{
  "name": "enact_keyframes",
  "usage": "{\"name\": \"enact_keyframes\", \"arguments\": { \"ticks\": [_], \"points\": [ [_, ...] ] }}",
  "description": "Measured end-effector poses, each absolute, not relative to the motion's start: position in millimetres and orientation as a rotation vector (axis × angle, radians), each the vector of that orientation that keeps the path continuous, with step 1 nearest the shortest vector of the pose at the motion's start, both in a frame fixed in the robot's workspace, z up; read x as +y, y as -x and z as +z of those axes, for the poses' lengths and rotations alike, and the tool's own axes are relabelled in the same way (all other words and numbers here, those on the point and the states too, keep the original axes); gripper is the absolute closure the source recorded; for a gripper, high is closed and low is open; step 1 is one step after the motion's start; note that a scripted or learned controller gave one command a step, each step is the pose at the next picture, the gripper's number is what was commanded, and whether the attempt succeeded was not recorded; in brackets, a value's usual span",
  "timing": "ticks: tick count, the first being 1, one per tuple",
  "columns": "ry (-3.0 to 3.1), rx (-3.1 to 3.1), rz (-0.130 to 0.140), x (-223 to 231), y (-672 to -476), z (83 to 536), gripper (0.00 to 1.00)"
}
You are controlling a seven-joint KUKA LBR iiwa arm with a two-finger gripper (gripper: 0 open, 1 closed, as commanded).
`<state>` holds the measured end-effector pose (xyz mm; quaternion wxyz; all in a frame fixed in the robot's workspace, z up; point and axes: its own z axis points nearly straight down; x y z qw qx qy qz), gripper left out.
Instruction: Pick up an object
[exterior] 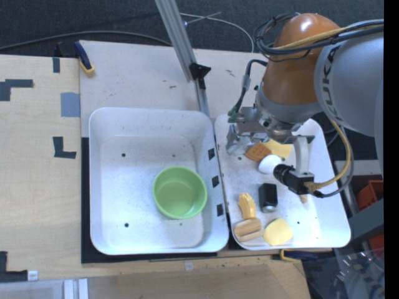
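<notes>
My gripper (237,144) hangs low over the far left part of the right bin (330,198), under the orange wrist band. Just to its right lie an orange wedge (256,152), a pale yellow piece (281,148) and a white round object (269,164). Nearer the front of that bin sit a black block (268,196), a small yellow-orange item (247,205), a tan bread roll (248,230) and a yellow lump (278,232). A green bowl (180,192) stands in the left bin (124,136). I see nothing held in the gripper.
The big arm body covers the back of the right bin. A metal pole (177,30) slants down to the divider between the bins. Cables trail by the arm at the right, and a blue-yellow clamp (85,58) lies on the bench at the back left.
</notes>
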<state>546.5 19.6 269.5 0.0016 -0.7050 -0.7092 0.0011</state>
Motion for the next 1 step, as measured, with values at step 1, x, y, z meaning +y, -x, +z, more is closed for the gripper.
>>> {"name": "enact_keyframes", "arguments": {
  "ticks": [1],
  "points": [
    [2.212, -2.225, 0.006, 66.0, -526.4, 242.0, 1.0]
  ]
}}
